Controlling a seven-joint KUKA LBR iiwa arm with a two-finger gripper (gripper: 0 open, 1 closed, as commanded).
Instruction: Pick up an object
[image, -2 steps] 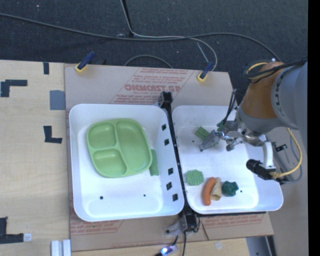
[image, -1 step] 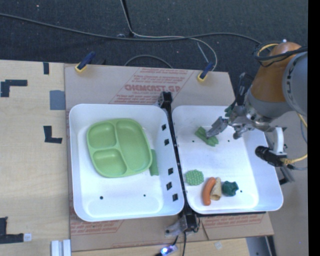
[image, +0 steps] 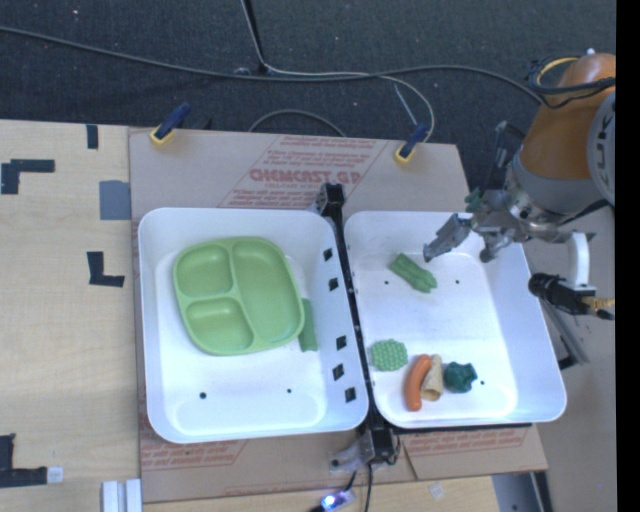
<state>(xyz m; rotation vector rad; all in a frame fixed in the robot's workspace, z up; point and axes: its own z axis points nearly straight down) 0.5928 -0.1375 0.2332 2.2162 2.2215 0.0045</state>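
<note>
A: Item one, right bin (image: 520, 330). Contents?

B: Green pickle-shaped piece (image: 413, 273) near the bin's twelve o'clock side, lying flat at a slant. Green round waffle-textured piece (image: 389, 354) at about seven o'clock. Just beside it, toward five o'clock: orange carrot (image: 415, 382), tan piece (image: 433, 379) touching it, dark teal piece (image: 460, 377) next along.

A: Item two, left bin (image: 160, 330)?

B: Green divided plate (image: 238, 294), three compartments, with a green strip (image: 307, 326) at its three o'clock edge.

A: Gripper (image: 468, 240)?

B: At the right bin's one o'clock corner, just at two o'clock of the pickle-shaped piece, apart from it. Fingers spread open, nothing between them.

A: Step in hand?

B: By my reading, the approach; nothing picked yet. The pickle-shaped piece looks the likeliest target, being nearest.

A: Next move calls for?

B: Shift toward eight o'clock until centred over the piece, turn the fingers across its narrow width, descend to the bin floor, close. It lies low and flat, so a shallow descent would likely miss.
</note>
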